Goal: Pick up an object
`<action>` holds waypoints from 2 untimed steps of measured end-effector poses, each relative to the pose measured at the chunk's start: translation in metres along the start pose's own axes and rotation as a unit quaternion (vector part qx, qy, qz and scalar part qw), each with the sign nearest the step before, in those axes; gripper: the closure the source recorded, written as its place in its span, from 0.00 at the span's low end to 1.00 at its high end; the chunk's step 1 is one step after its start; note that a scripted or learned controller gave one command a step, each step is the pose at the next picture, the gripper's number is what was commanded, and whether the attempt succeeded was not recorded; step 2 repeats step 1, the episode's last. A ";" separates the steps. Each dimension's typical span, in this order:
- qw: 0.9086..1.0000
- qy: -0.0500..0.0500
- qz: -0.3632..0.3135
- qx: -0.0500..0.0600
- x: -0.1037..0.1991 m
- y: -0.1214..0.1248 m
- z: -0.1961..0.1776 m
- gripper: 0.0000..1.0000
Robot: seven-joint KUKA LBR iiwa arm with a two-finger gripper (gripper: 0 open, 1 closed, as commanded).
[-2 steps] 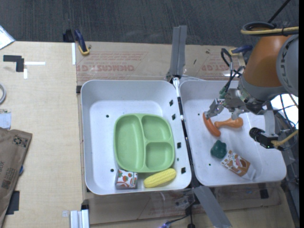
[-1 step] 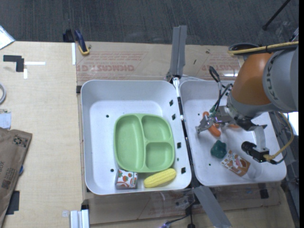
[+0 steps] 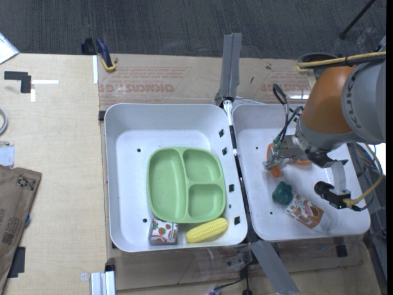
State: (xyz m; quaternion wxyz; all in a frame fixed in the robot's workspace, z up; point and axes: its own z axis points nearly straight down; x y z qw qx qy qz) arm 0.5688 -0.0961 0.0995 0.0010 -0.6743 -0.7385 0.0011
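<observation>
My gripper [image 3: 275, 160] is low in the right bin [image 3: 258, 223], near its left-middle part, below the grey arm with the orange band [image 3: 328, 100]. An orange object [image 3: 274, 170] lies right under the fingertips, and whether it is held I cannot tell. A teal object [image 3: 282, 193] lies just in front of the gripper. A small printed carton [image 3: 304, 211] rests near the bin's front right.
The left bin [image 3: 116, 165] holds a green divided plate [image 3: 186, 184], a small red-and-white carton [image 3: 163, 232] and a yellow corn cob [image 3: 207, 230] along its front wall. A black connector with a yellow cable [image 3: 331, 193] hangs over the right bin.
</observation>
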 end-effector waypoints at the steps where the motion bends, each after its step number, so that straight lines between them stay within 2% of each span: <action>1: 0.999 -0.001 0.044 -0.001 0.049 0.090 -0.093 1.00; 2: 0.999 -0.001 0.044 -0.001 0.049 0.090 -0.093 1.00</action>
